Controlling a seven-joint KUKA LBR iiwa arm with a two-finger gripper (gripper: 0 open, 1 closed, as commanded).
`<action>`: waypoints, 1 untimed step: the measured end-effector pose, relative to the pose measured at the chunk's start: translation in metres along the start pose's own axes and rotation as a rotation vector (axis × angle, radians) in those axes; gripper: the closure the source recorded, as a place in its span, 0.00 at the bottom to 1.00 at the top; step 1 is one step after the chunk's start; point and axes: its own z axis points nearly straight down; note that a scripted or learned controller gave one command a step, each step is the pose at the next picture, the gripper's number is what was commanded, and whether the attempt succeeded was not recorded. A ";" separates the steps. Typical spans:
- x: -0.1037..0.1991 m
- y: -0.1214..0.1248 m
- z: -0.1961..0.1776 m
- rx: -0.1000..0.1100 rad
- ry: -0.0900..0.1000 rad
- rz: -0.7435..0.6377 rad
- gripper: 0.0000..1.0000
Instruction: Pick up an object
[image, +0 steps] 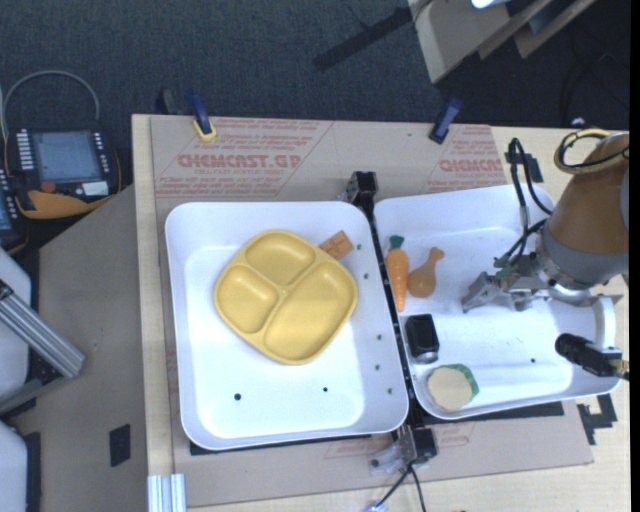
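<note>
My gripper (483, 284) hangs over the middle of the right bin (520, 215), pointing left, open with nothing between its fingers. To its left lie a tan toy drumstick (427, 272) and an orange carrot (398, 276) with a green top, side by side near the bin's left wall. A black block (421, 336) rests below them, and a round tan-and-green sandwich toy (451, 387) sits at the bin's front edge. The gripper stands apart from all of these.
The left bin (260, 410) holds a yellow divided plate (286, 296), with a small brown block (337, 244) at its far right corner. The orange-banded arm (590, 220) covers the right bin's right side. Cables run along the bin's far right.
</note>
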 end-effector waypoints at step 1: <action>-0.002 0.002 0.029 -0.004 -0.003 0.002 0.00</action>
